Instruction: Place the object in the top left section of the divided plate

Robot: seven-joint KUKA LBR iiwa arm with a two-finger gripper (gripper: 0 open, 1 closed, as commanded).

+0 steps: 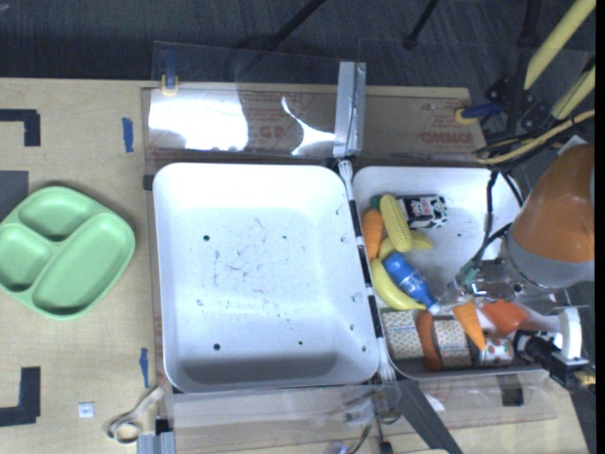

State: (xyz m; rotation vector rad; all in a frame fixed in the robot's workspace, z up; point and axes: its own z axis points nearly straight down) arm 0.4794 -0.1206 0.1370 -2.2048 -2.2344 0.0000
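From my remote seat, nearest the camera is the front edge of the worktop (85,386), with black corner marks and blue tape tabs. Just beyond, the right bin (444,183) holds a crowded heap: a banana (392,287), a blue bottle (408,277), a corn cob (395,220), a carrot (372,235) and a small boxed item. The claw (482,287) is low over the heap's right side, and I cannot tell how its jaws stand or which object it is after. I judge the pick is in hand; a clean job means singling out one piece, lifting straight up, then crossing the left bin (255,263). The green divided plate (64,251) sits well apart at the far left, its top left section bare. Behind the bins stands a clear panel, then dark floor with stand legs.
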